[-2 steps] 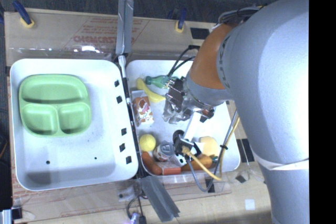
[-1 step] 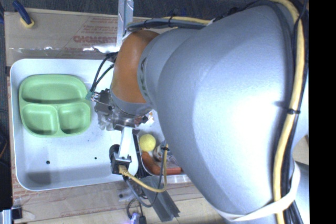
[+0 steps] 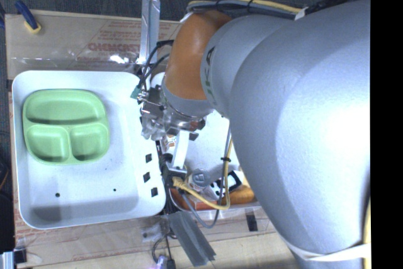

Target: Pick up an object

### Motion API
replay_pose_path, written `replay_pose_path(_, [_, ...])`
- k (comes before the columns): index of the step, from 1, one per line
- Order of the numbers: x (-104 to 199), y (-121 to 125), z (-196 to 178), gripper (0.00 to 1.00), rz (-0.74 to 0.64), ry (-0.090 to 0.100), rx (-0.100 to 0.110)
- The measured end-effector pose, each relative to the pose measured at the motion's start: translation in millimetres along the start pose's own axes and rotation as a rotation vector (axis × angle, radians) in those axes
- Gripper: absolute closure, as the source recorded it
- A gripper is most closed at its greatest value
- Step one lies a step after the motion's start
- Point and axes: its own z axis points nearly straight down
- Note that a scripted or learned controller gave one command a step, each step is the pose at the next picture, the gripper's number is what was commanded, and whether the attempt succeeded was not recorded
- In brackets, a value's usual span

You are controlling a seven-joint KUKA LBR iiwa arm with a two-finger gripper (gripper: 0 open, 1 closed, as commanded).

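Note:
A light green divided plate [image 3: 65,125] lies in the left bin [image 3: 82,208], toward its far left side. My gripper [image 3: 167,155] hangs over the strip between the two bins, under the orange band of the wrist. Below it, at the near edge of the right bin [image 3: 204,142], I see a small silver round piece [image 3: 199,177], part of a brown-orange object [image 3: 236,196] and a black item [image 3: 230,182]. The arm covers most of the right bin, so the rest of its contents are hidden.
The grey arm [image 3: 296,123] fills the right half of the view. A metal upright post [image 3: 149,28] stands behind the bins. A blue and yellow tool [image 3: 28,17] lies at the bench's far left corner. Small black marks [image 3: 150,176] dot the left bin's right wall.

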Motion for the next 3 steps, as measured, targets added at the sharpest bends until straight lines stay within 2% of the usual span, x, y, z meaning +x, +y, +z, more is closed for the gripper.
replay_pose_path(1, [23.3,69.4,-45.1,1.00,-0.002,0.000,-0.001])
replay_pose_path(2, [23.1,69.3,-44.8,0.00,-0.002,0.000,0.000])
replay_pose_path(3, [-48.5,117.3,-98.5,0.00,0.057,0.001,-0.001])
